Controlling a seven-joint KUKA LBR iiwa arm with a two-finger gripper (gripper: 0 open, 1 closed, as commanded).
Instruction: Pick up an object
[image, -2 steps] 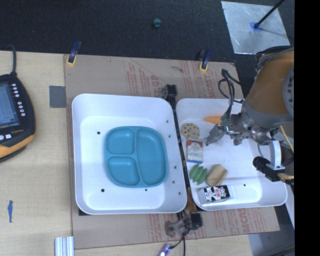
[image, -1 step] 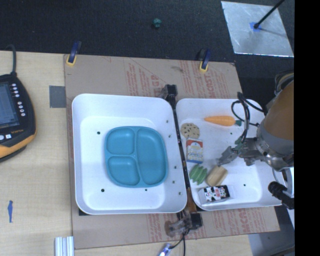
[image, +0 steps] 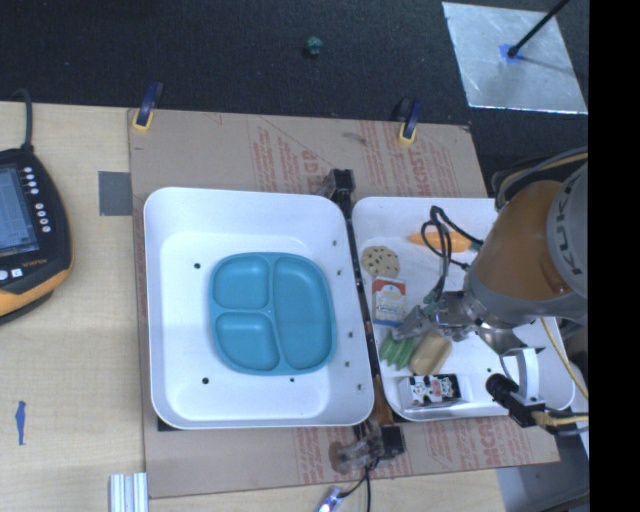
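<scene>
My gripper (image: 428, 322) hangs low over the right bin (image: 470, 408), near its left-middle. Directly beneath and beside it lie a green pod-like item (image: 396, 352) and a tan bread-like piece (image: 431, 352). Whether the gripper touches either of them is unclear. A red and white packet (image: 388, 298) lies just left of the gripper, and a round cookie (image: 380, 262) sits above that. An orange carrot (image: 452, 241) rests near the bin's far edge, partly behind black cables. A black and white item (image: 433, 389) lies at the bin's near edge.
The left bin (image: 170, 300) holds a blue divided plate (image: 271, 312). The grey and orange arm (image: 525, 255) covers the right half of the right bin. A teach pendant (image: 25, 230) lies at the far left. Clamps hold the cardboard at the back.
</scene>
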